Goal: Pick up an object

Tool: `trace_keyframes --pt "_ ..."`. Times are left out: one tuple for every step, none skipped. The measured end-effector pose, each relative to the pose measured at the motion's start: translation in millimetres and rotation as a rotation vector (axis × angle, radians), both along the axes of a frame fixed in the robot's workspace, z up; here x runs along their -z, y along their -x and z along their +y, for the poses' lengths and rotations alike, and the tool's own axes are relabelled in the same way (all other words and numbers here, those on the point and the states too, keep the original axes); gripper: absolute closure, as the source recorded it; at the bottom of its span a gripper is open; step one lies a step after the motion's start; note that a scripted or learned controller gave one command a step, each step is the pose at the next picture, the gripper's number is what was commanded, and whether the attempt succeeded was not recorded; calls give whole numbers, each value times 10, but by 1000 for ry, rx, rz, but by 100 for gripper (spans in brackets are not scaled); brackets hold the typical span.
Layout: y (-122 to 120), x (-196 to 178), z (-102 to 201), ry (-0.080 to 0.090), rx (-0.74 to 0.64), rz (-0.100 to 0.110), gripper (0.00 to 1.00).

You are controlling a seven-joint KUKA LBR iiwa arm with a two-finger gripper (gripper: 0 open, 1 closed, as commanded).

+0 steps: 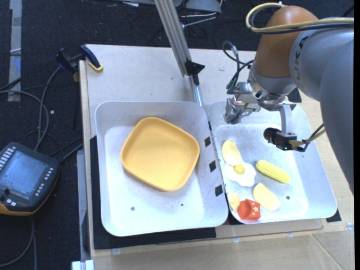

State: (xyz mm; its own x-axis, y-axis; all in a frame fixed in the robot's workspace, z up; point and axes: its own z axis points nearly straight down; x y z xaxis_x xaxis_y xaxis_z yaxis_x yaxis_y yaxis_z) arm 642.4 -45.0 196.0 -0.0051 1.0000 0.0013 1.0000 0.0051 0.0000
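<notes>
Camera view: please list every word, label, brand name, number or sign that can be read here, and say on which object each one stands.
No text can be read in this view.
Handheld pendant left of the bench: its screen shows rows of marks, too small and blurred to read.
Yellow plate, corn cob, fried egg toy, red piece, both white bins: no print visible.
Gripper: no readable label.

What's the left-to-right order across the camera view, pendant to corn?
Grey handheld teach pendant with orange trim → square yellow plastic plate in the left white bin → white toy fried egg with yellow yolk → yellow toy corn cob in the right white bin.
</notes>
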Motion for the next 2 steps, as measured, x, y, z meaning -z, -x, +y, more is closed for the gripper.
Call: trace_keyframes --pt "-96 -69 449 0 1 -1 100" --pt "-59 -248 902 0 1 -1 100"
